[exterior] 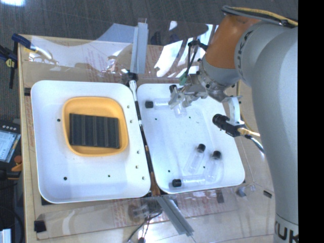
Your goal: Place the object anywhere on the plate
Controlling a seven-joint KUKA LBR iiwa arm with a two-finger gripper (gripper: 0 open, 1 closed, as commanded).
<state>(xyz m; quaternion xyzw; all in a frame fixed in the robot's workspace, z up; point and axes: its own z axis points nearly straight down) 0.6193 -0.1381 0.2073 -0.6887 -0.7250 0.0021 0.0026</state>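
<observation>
A yellow plate [94, 108] with a dark ribbed middle lies in the left bin [45, 161]. Several clear vials with black caps lie in the right bin [167, 146]. One vial [158, 104] lies near that bin's far edge, its cap pointing left. Two vials [195, 157] [213, 166] lie side by side near the front right, and another vial [188, 180] lies along the front wall. My gripper [178, 99] hangs low over the far part of the right bin, just right of the far vial's clear end. Whether it touches that vial is unclear.
The grey arm with its orange band [228, 39] reaches in from the right over the right bin's far corner. A black fitting [225, 124] juts out over the bin's right side. A ridge [142, 135] divides the two bins.
</observation>
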